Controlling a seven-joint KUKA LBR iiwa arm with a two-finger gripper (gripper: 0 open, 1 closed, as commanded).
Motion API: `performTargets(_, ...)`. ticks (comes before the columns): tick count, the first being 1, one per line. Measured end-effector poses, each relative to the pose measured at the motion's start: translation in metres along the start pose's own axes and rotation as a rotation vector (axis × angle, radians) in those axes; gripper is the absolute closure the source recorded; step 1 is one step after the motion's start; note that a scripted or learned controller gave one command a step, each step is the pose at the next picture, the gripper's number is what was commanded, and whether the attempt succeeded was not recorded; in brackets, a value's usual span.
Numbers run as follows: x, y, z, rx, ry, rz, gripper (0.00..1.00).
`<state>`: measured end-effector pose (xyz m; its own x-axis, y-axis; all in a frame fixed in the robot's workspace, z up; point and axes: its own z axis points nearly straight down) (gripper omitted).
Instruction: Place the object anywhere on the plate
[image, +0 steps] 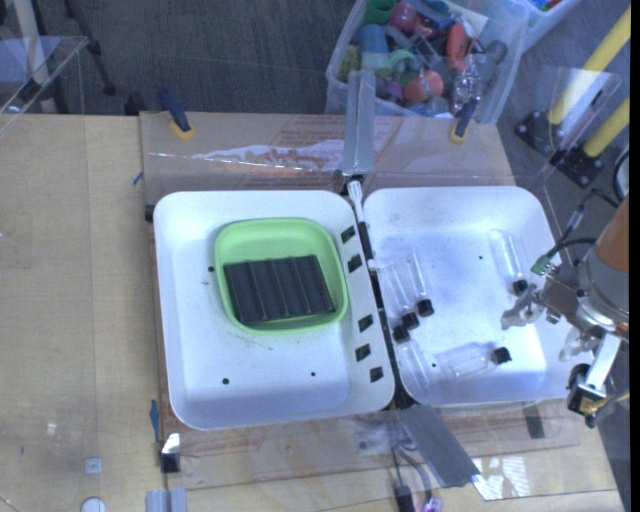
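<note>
Two shallow white bins sit side by side on the wooden counter (70, 300), split by a dark divider strip (362, 290) that runs from the upper middle of the frame down toward the lower middle. The left bin (190, 385) holds a green square plate (279, 240), left of centre, and a dark ribbed slab (277, 288) lies flat inside it, covering most of its floor. The right bin (440, 215) holds several clear plastic tubes with black caps: a cluster (408, 300) lies close to the divider near the middle of the frame, one tube (472, 358) lies alone toward the bin's lower edge, and another (506, 255) rests toward its right side. These tubes lie in the right bin, apart from the plate, with the divider between them. The arm's end effector (560, 325) enters at the right edge of the frame, over the right rim of the right bin, near the lone tube and the right-hand tube; whether it is spread or closed cannot be told, and nothing can be seen between its fingers. A clear box of colourful objects (420, 50) stands beyond the bins at the upper middle, and a yellow cylinder (598, 65) leans at the upper right. Strips of grey tape (440, 450) lie below the bins.
</note>
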<state>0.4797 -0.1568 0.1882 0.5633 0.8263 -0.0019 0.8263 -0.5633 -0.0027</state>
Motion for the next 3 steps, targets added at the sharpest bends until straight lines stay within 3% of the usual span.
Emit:
performTargets(1,-0.010,0.058,-0.072,-0.002,0.001,-0.082,0.00)
performTargets(2,0.012,0.094,-0.159,-0.003,0.001,0.067,0.00)
performTargets(3,0.063,0.148,-0.098,-0.004,0.001,-0.013,0.00)
